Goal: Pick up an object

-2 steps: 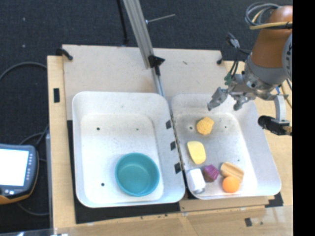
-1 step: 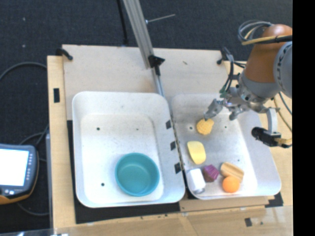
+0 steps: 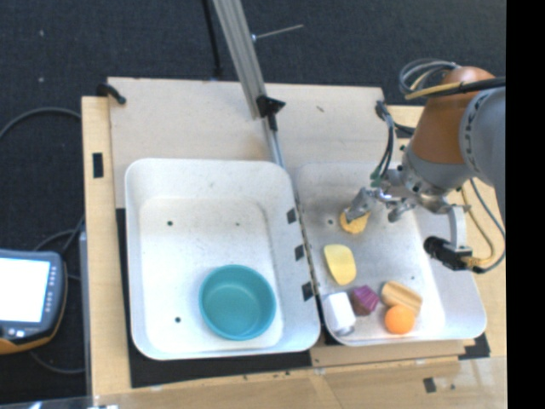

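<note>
Here, two-finger hand (image 3: 361, 212) low in the right shallow white bin (image 3: 443, 313), fingers apart around a small yellow rounded piece (image 3: 354, 222). Nearby, pale yellow block (image 3: 341, 264). Teal round bowl (image 3: 238, 302) in the left white bin (image 3: 170, 186).

No text, label or number could be read anywhere. The screen (image 3: 24, 290) at the left edge glowed blank white.

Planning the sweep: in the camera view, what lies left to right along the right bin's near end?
White cylinder → purple object → orange ball.
</note>
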Tool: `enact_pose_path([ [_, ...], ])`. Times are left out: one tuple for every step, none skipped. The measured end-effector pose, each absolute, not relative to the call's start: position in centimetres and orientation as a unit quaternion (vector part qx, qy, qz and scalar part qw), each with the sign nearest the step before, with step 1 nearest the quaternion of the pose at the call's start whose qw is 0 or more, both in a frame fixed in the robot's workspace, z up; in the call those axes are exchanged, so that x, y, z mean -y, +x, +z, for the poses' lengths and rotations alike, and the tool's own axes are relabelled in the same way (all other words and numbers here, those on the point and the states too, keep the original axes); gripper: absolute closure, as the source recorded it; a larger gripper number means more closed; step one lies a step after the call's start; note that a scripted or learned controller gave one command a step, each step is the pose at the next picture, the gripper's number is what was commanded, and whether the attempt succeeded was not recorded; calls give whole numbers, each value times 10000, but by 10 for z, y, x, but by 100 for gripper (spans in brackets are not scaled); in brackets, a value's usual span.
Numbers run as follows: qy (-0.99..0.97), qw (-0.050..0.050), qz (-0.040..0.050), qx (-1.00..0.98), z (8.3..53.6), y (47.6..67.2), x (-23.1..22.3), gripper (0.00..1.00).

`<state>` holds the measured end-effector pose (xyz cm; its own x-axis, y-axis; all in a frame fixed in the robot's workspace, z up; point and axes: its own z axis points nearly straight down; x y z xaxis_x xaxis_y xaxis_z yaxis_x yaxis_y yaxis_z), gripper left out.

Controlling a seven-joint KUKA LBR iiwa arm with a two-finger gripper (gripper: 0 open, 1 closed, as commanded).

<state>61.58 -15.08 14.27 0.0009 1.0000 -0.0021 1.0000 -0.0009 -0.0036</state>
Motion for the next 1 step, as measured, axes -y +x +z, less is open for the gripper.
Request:
enact_pose_path([
  [-7085, -18, -7, 7057, 157, 618, 152, 100],
])
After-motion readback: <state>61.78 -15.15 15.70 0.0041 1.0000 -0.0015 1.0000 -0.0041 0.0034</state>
